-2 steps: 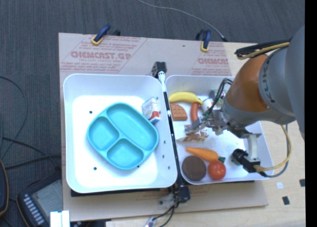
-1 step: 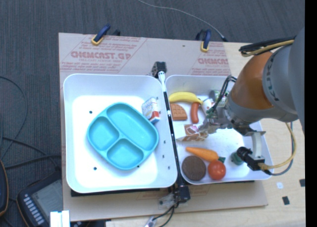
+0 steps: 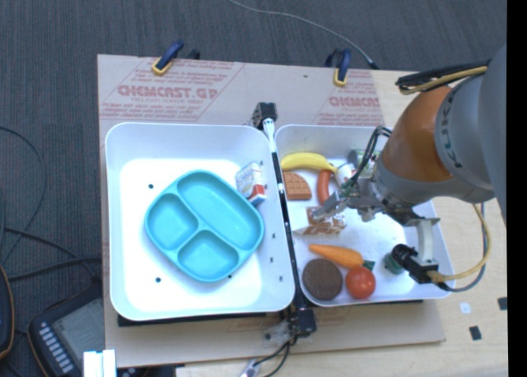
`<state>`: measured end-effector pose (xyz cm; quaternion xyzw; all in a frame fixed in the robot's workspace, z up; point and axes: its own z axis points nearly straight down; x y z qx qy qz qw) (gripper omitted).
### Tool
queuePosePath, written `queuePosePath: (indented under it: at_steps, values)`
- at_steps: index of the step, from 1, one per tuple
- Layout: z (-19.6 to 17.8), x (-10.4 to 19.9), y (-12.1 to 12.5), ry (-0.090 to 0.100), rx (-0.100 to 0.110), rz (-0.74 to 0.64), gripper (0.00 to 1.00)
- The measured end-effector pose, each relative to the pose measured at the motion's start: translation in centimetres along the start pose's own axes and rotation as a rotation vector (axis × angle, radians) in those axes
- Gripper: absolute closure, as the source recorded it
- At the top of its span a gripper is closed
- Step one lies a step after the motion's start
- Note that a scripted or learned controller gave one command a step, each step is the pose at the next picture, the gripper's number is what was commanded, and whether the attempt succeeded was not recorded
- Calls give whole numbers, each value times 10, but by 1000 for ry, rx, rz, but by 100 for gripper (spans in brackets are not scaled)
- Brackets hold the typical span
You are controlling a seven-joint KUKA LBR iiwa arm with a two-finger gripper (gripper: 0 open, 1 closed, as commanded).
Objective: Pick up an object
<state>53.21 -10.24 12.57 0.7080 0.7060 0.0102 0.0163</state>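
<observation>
The tool [image 3: 332,207] hangs low in the right white bin [image 3: 428,289], over a small brown-and-white patterned piece [image 3: 323,221]. Whether its jaws stand apart or together, I cannot tell. An orange toy carrot [image 3: 336,253] lies just beside, close for a pick.

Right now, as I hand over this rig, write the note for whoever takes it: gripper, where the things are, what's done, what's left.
Gripper: low in the right bin, over a small brown-and-white item; finger state not readable, nothing seen held.
Right bin contents: banana, waffle-like brown piece, red sausage-like piece, carrot, brown round cookie, tomato.
Left bin: blue divided plate and a small carton at its upper right rim.
Done: arm is down among the items.
Left: close on one object and lift it.
</observation>
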Motion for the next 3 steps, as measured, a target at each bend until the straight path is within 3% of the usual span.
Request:
queuePosePath:
  at_steps: [1, 2, 3]
  values:
    - [11, 4, -9, 3, 0, -1, 0]
    - [-2, -3, -7, -7, -4, 4, 100]
    - [-1, 0, -8, -2, -1, 2, 0]
